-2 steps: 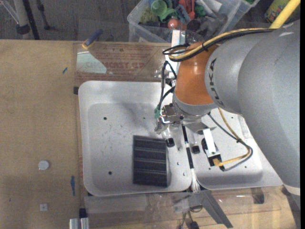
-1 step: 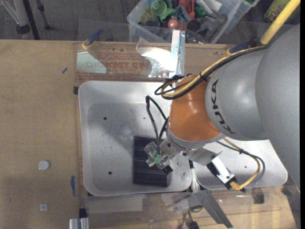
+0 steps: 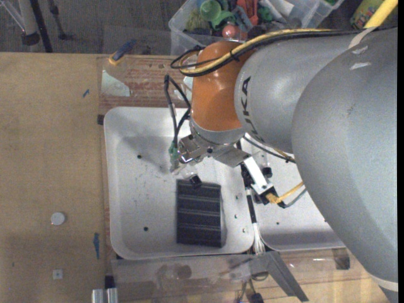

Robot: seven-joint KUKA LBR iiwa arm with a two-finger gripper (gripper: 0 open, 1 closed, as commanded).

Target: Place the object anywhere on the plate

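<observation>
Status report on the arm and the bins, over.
Gripper low over left bin, behind the dark ribbed block. Arm covers the right bin. Plate: cannot tell.

A black, rectangular, ribbed plate-like block (image 3: 199, 213) lies flat on the floor of the left white bin (image 3: 126, 188), toward its near right corner, its long side running front to back and its far edge just beside the arm's wrist hardware above it.
</observation>
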